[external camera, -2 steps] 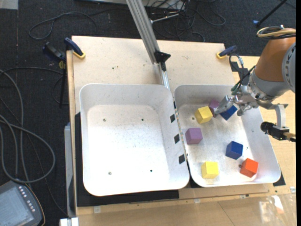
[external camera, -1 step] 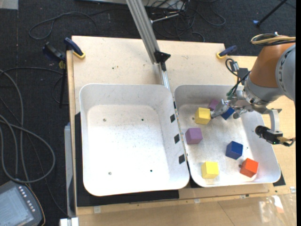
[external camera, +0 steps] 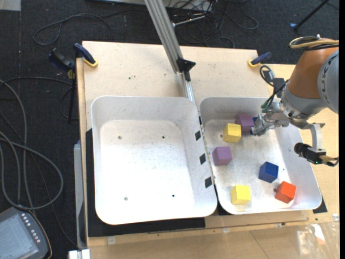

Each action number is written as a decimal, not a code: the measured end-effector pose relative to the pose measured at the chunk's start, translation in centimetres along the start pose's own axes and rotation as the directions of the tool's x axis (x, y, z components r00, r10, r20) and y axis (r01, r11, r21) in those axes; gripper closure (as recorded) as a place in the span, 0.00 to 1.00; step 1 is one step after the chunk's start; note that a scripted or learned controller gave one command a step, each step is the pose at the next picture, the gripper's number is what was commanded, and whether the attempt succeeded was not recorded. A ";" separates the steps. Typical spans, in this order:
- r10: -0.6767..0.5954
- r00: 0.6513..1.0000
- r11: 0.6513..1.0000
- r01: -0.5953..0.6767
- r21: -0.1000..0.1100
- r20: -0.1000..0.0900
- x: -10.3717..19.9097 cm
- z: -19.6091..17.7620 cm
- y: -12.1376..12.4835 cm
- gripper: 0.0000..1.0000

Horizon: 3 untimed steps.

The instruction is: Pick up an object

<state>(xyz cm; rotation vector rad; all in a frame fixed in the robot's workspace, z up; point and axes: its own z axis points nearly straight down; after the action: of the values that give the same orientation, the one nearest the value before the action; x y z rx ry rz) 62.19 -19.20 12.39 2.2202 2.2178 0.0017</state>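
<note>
The purple block [external camera: 247, 122] at the far end of the right bin [external camera: 310, 201] looks to be the object of this attempt — the gripper [external camera: 260, 127] is down in that bin right beside it, at the block's right edge, though whether they touch cannot be made out. How the claw stands is also beyond telling, since the wrist and its cabling cover it from above, so nothing shows a block pinched in it. By that reading the task is at the reach or grasp stage: the arm [external camera: 312, 82] is in from the right and lowered into the bin, but no block is off the floor. Every other piece sits flat on the white bottom — a yellow cube [external camera: 233, 132] just left of the purple block and near touching it, a second purple cube [external camera: 221, 155] nearer and to the left by the bin's dividing wall, a blue cube [external camera: 268, 171] toward the right, an orange cube [external camera: 285, 191] in the near right corner, and another yellow cube [external camera: 240, 194] at the near edge. The left bin [external camera: 108, 144] has no blocks in it. Left to do, as far as can be judged: secure a block and raise it clear of the bin.
</note>
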 end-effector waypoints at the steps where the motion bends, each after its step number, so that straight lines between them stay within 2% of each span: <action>1: -0.003 1.000 1.000 0.003 -0.003 0.000 0.1 -4.5 0.8 1.00; 2: -0.004 1.000 1.000 0.004 -0.003 0.001 0.0 -8.5 1.0 1.00; 3: -0.008 1.000 1.000 0.008 0.003 -0.003 4.7 -9.9 -0.3 1.00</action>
<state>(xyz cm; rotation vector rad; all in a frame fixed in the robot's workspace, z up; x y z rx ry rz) 61.88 -14.44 22.25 2.2140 2.2298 0.0020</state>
